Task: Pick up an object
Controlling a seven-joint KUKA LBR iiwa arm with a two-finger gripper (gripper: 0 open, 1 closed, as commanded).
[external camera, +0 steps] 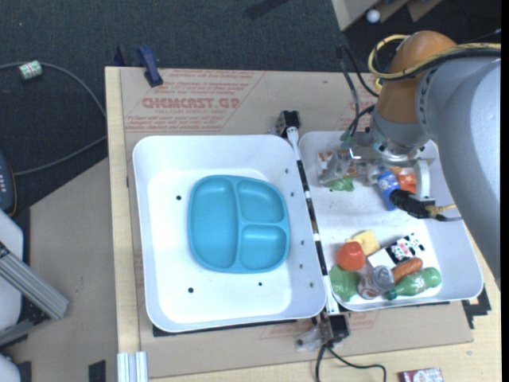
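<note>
My gripper (342,164) is down in the back left part of the right bin (453,237), under the grey arm with its orange band. A small green object (342,185) lies just in front of the gripper, touching or nearly touching it. A blue and orange object (395,183) sits to the right of the gripper, below the wrist. Toys are piled at the front of this bin: a red tomato (351,255), a yellow block (366,240), a black-and-white piece (405,249), an orange piece (406,267) and green pieces (343,281).
The left bin (159,213) holds a blue divided plate (237,223). The rims of the two bins meet along a ridge (308,205) close to the gripper's left. Bare white floor lies in the middle of the right bin (358,213).
</note>
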